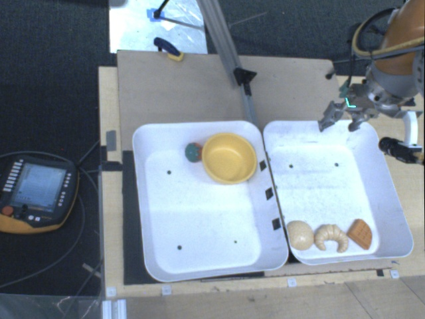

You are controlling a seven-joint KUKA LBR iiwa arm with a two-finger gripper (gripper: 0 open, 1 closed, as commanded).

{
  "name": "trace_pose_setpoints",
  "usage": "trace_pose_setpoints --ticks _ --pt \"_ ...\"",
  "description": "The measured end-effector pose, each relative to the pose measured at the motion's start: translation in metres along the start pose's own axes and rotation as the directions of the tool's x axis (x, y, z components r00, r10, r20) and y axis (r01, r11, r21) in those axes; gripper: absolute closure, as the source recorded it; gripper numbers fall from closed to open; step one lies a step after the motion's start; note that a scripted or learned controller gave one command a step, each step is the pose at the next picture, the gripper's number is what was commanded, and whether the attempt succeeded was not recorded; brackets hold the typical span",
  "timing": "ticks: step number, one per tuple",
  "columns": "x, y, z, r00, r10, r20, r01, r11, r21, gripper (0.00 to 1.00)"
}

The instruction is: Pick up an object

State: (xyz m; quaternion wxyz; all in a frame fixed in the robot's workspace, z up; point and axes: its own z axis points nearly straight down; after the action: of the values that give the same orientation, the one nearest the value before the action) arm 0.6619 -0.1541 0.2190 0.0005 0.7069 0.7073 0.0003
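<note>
My gripper (342,120) hangs over the far rim of the right bin (332,171), its two fingers spread apart with nothing between them. Along that bin's near edge lie a pale round bun (299,234), a croissant (332,237) and an orange waffle-like piece (360,233), side by side. In the left bin (192,224) a yellow bowl (229,157) sits at the far right corner, with a small dark green ball (193,152) touching its left side.
A grey pole (222,35) slants across the back of the bench. A teach pendant (36,191) lies on the floor at the left. A black clip (269,193) sits on the seam between the bins.
</note>
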Motion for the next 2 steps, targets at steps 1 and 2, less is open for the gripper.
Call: trace_pose_setpoints --ticks 1,2 --pt "0.0 0.0 0.0 1.0 0.0 0.0 0.0 1.0 0.0 0.0" --pt "-0.005 0.002 0.043 1.0 0.001 0.0 -0.001 1.0 0.004 0.0"
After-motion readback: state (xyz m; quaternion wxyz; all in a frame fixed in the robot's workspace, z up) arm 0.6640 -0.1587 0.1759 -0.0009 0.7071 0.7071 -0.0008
